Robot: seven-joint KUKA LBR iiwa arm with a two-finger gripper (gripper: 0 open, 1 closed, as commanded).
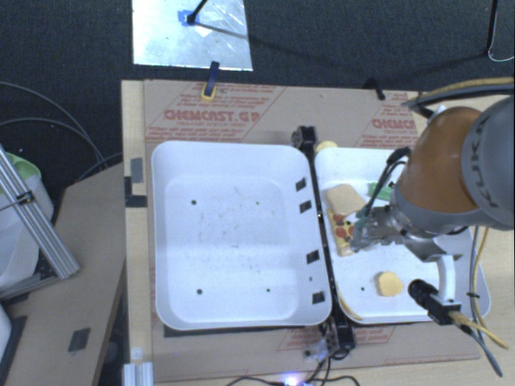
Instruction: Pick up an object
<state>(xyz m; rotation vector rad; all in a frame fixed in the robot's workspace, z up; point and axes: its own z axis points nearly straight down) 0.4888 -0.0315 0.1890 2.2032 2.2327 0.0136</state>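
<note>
The bench top [241, 107] is brown board printed with red lettering, set over dark carpet [64, 30]; a shiny metal sheet [191, 22] lies on the floor beyond it, and an aluminium frame [32, 223] leans at the left. Two shallow white plastic bins with rounded corners sit side by side, touching along a black clipped seam. The left bin [233, 240] shows a smooth floor with faint scuffs. In the right bin [354, 167] lie a tan block-like object [343, 199], a small round yellow object [390, 284] near the front rim, and something red and speckled [344, 233] by the dividing wall, perhaps a toy. The grey arm with its orange band [438, 163] covers much of this bin. The gripper [366, 236] hangs low beside the red item; whether it is open or gripping cannot be told.
</note>
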